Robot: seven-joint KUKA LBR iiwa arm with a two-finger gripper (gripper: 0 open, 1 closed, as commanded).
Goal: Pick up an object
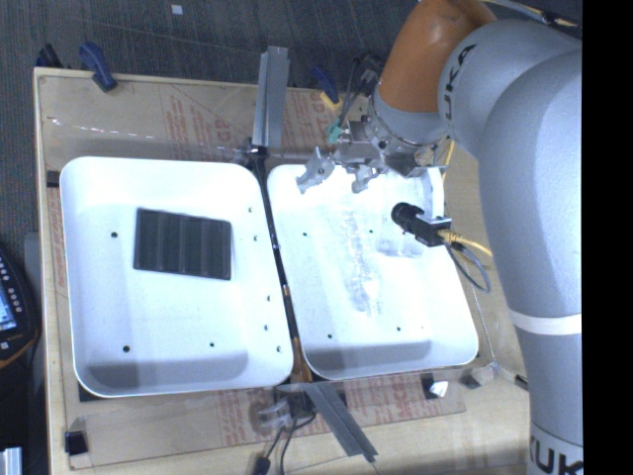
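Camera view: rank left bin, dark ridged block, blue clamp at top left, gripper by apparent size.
1. Left bin
2. Dark ridged block
3. Gripper, though it sits nearer the camera, so its rank against the block is unsure
4. Blue clamp

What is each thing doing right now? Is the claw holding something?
claw: open, holding nothing, up over the far edge of the right bin.
dark ridged block: lying flat in the left bin, untouched.
left bin: holds the block.
right bin: sits under the claw; faint clear marks on its floor, can't tell what.
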